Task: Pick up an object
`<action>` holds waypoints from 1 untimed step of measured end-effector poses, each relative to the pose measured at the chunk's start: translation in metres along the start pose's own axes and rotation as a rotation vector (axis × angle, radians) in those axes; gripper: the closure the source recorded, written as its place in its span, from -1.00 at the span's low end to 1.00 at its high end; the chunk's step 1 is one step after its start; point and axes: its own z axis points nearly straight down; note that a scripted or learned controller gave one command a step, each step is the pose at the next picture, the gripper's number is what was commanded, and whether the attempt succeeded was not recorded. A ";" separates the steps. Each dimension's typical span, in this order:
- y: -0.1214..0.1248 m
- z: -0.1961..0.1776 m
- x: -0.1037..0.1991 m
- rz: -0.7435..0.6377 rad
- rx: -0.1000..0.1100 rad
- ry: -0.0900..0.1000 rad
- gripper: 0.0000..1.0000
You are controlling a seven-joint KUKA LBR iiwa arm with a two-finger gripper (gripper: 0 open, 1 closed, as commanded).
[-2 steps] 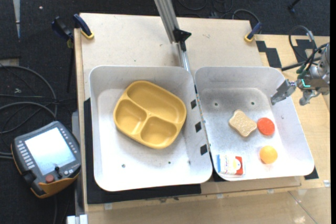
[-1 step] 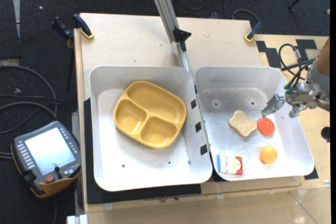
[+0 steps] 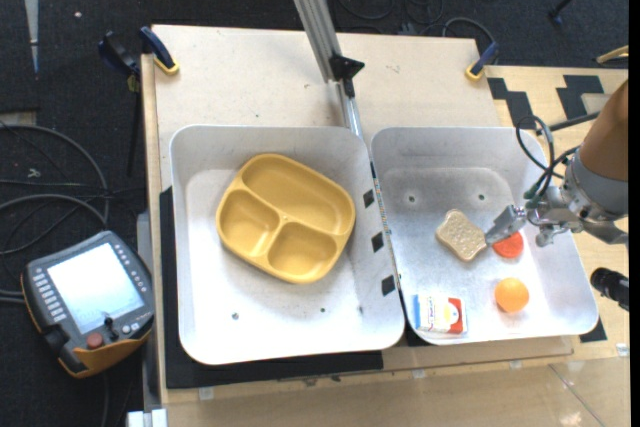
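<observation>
The right bin [image 3: 440, 160] holds a tan toy bread slice [image 3: 461, 235], a small red piece [image 3: 510, 248], an orange ball [image 3: 512, 295] and a white carton with red and yellow print [image 3: 440, 314]. My gripper [image 3: 522, 233] hangs low at the right side of this bin, right above the red piece and just right of the bread slice. Its two fingers stand apart, open, one tip near the bread's edge, and nothing is visibly held between them. The arm's body hides the bin's right rim.
A yellow three-compartment plate [image 3: 287, 217] lies in the left bin [image 3: 185, 185]. A slanted metal pole [image 3: 312, 5] rises behind the bins. A teach pendant [image 3: 85, 300] lies off the bench at lower left.
</observation>
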 end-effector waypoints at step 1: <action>0.009 0.057 -0.002 0.000 -0.008 -0.002 -1.00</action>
